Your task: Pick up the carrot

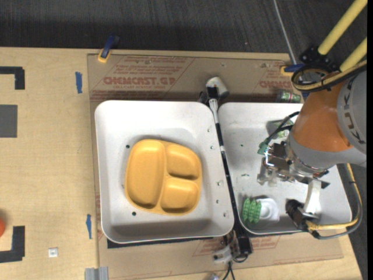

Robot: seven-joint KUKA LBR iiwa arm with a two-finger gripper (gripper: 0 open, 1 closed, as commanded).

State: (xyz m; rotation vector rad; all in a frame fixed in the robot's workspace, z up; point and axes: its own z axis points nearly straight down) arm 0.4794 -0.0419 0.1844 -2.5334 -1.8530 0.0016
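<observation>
Grey-and-orange arm hangs low over the right-hand shallow white bin [338,212], its hand [278,169] at centre right of frame; whether that hand is open or closed cannot be told. No carrot can be made out. A green-and-white object [257,210] lies just below. The yellow three-compartment plastic tray [164,175] sits in the left white bin [111,156]. Risk: closing on the wrong item.

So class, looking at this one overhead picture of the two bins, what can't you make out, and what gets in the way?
- The carrot: not identifiable; the arm covers much of the right bin.
- The tool: seen from above, so its fingers are unclear.
- A green and white thing near the right bin's front: too small to name.
- An orange thing is cut off by the left edge.
</observation>
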